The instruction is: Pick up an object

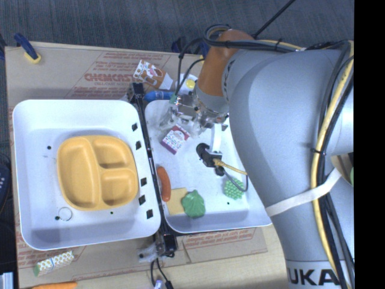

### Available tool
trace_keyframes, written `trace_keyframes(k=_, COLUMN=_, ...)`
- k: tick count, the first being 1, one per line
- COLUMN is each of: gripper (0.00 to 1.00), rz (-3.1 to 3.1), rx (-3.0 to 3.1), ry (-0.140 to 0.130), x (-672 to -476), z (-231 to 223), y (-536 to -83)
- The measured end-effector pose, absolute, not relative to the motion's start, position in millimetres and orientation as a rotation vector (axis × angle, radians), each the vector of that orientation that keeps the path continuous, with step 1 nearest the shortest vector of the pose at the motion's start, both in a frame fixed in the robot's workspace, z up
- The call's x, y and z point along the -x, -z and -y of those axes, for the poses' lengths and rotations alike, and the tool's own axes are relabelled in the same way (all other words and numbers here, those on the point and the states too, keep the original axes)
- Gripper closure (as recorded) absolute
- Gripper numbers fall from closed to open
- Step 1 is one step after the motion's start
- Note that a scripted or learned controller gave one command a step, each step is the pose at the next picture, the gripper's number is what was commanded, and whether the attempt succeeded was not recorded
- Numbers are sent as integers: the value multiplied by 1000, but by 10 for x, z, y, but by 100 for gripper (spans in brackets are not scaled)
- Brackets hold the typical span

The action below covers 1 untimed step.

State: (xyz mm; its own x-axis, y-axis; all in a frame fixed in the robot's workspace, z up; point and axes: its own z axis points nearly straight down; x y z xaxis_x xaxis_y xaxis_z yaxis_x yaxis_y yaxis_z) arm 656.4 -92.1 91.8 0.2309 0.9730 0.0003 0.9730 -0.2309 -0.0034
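Gripper (191, 114) low over far corner of right bin (204, 176), by the wall shared w/ left bin (36, 131). Open or closed: can't tell, hidden under wrist hardware. Likeliest target, judging by nearness: small packet (175, 139), flat, pink-and-white print, glossy-looking, lying just beside gripper toward bin's middle. Not visibly held.

Risks: packet flat on smooth white plastic floor, so prob. slides or gets shoved vs. shared wall instead of lifting. Thin wrapper may crumple or slip out of a pinch. Tight to corner walls too, so could clip the rim on descent.

Other objs in right bin: orange sausage-shaped piece (163, 184), smooth, rounded, along shared wall, prone to roll. Green leafy piece (194, 203), crinkled, at near edge, overlapping a flat yellow slab (174, 205). Green knobbly cluster (233, 189), bumpy, toward arm-side edge.

Left bin: yellow tray (96, 172), matte moulded plastic, three compartments, rounded corners, approx mid-bin.
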Motion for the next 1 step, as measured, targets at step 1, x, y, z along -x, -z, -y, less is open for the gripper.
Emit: trace_keyframes(k=1, gripper=0, rz=1771, rx=2589, ry=-6, x=-6032, z=1053, y=-912)
